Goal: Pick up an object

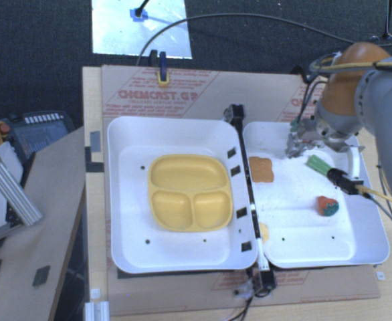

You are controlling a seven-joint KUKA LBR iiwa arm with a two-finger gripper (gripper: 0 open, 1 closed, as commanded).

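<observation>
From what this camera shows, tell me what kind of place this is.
Probably a robotics lab bench set up for grasping trials. A grey arm's hand hangs over the right white bin, the left bin holds a yellow divided tray, and cables run over a dark mat.

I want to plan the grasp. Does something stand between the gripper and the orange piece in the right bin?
Nothing visible does. The gripper is low over the far part of the right bin, and the orange piece lies just to its left on bare white floor. The green item lies on the other side.
</observation>
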